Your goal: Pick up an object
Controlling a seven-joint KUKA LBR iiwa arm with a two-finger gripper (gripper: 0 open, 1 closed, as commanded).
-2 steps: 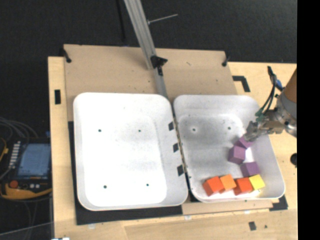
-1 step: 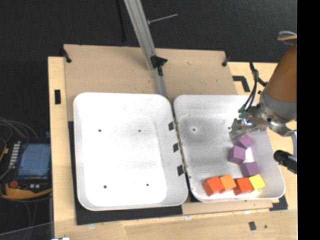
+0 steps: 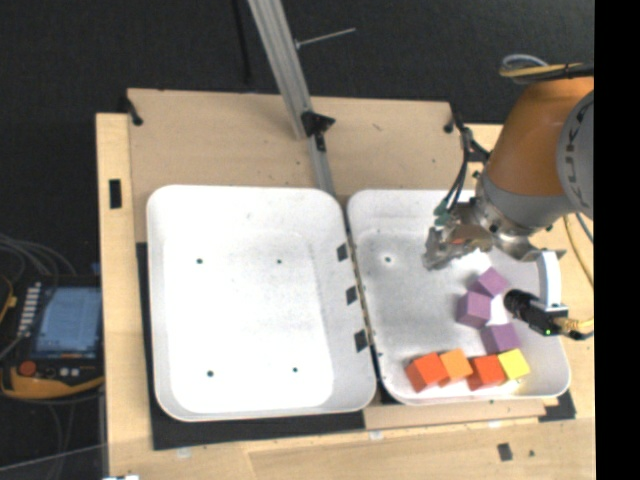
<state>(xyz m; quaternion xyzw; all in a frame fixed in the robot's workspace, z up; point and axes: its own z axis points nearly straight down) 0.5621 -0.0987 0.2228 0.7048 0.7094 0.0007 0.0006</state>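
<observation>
You can't tell how the two-finger metal gripper stands; its fingertips blur against the right white plastic bin. The grey arm with the orange band is cut off at the right and hides that bin's far right corner. The black-and-white bracket covers part of one purple block.

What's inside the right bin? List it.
The right bin holds three purple blocks, two orange ones and, a lighter orange one and a yellow one. The pincer hangs over its upper part; the arm covers the bin's right edge.
</observation>
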